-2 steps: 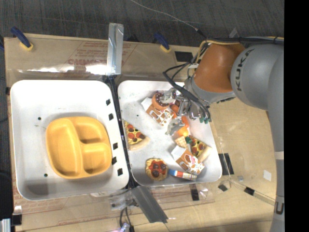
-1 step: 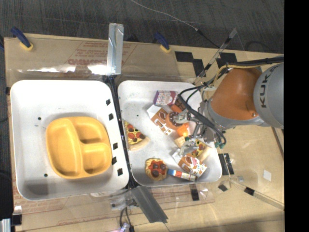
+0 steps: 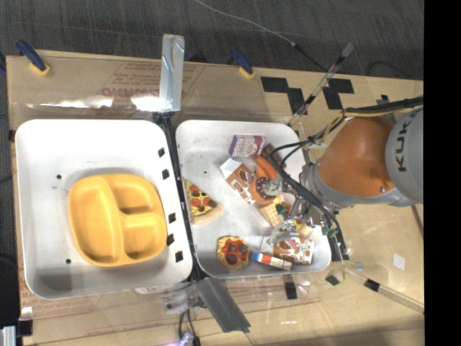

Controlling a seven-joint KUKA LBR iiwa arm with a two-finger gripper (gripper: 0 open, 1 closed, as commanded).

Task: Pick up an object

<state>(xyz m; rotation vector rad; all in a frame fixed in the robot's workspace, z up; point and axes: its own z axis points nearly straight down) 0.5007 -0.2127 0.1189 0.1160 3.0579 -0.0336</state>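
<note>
Gripper (image 3: pixel 292 211) | we cannot tell its state (wiring hides it) | we judge the snack packet (image 3: pixel 245 182) nearest, just left, long axis slanting down-right.

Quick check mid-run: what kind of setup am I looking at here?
Likely a lab bench for robot picking trials: two white bins clamped to cardboard, toy food such as a pizza slice, and a yellow divided tray.

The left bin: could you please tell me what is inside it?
The left bin holds one yellow tray with divided compartments, lying flat. The bin floor beneath the tray is covered, so anything under it cannot be seen.
</note>
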